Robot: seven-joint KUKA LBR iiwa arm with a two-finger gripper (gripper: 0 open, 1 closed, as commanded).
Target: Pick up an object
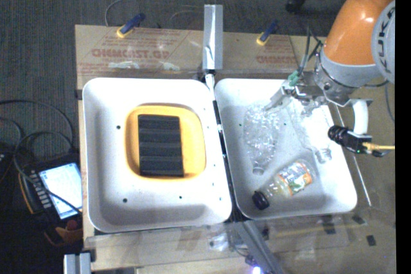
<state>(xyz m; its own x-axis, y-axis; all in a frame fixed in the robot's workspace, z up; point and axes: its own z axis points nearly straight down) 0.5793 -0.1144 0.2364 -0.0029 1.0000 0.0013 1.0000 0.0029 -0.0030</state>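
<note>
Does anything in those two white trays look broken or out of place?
The clear bottle in the right bin looks crumpled and flattened. The bottle with the black cap lies on its side near the front edge. The yellow tray in the left bin looks tidy.

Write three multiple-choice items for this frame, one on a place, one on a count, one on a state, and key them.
1. Where does the yellow tray with the black ridged insert lie?
A. left bin
B. right bin
C. on the floor

2. How many blue-and-yellow clamps hold the board behind the bins?
A. one
B. two
C. four

3. How does the labelled bottle with the black cap sit?
A. upright
B. lying on its side
C. lifted clear of the bin

Key: 1 A, the yellow tray sits inside the left bin. 2 B, one clamp at left, a second clamp at right. 3 B, the labelled bottle lies flat in the right bin, apart from the gripper.
</note>
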